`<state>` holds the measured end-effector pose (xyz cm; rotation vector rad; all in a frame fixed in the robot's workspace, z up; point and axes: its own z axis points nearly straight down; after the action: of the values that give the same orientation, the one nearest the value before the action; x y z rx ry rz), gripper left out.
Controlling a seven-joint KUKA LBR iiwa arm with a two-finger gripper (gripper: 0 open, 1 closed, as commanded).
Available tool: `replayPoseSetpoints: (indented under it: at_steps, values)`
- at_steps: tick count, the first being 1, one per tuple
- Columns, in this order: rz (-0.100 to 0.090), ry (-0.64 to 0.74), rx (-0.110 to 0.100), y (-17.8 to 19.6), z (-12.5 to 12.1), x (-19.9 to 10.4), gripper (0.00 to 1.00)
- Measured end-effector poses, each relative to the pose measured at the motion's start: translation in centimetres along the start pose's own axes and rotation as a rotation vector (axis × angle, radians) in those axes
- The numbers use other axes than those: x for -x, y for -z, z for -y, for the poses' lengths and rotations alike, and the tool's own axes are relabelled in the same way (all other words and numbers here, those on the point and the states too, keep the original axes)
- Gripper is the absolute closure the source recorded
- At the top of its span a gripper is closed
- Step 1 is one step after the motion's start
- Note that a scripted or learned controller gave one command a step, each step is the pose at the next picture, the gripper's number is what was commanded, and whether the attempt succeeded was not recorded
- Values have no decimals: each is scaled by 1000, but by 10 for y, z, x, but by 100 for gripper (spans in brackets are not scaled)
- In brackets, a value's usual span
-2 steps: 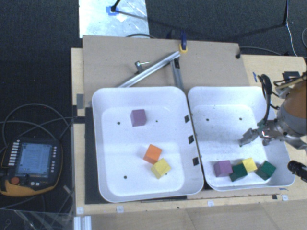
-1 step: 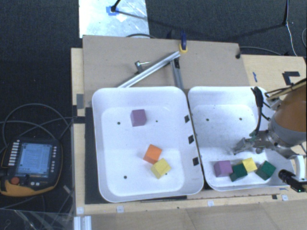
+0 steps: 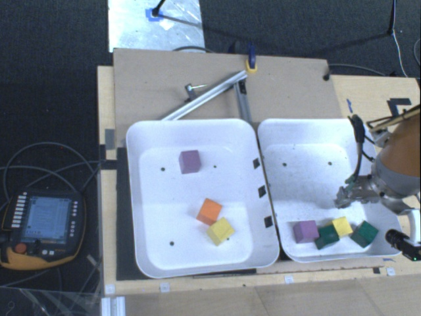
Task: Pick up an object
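Observation:
My gripper [image 3: 345, 198] hangs over the right bin [image 3: 309, 137], near its right side, at the end of the grey arm [image 3: 398, 170]. Just below it, along the bin's front wall, lies a row of cubes: a purple one [image 3: 305, 230], a dark green one [image 3: 326, 236], a yellow one [image 3: 342, 226] and a green one [image 3: 364, 233]. The yellow cube is the closest to the gripper, and nothing is seen held. The left bin [image 3: 151, 143] holds a purple cube [image 3: 189, 161], an orange cube [image 3: 209, 210] and a yellow cube [image 3: 221, 231].
A metal rod [image 3: 210, 94] lies slanted on the cardboard behind the bins. A teach pendant [image 3: 41, 226] with cables sits on the floor at the left. A black cable [image 3: 358, 150] runs down beside the wrist.

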<state>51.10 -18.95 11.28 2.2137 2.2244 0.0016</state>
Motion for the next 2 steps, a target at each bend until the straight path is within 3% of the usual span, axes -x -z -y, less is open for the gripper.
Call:
replayPoseSetpoints:
  at_steps: [2]
  values:
    - [1,1,5,115,-11,-1,100]
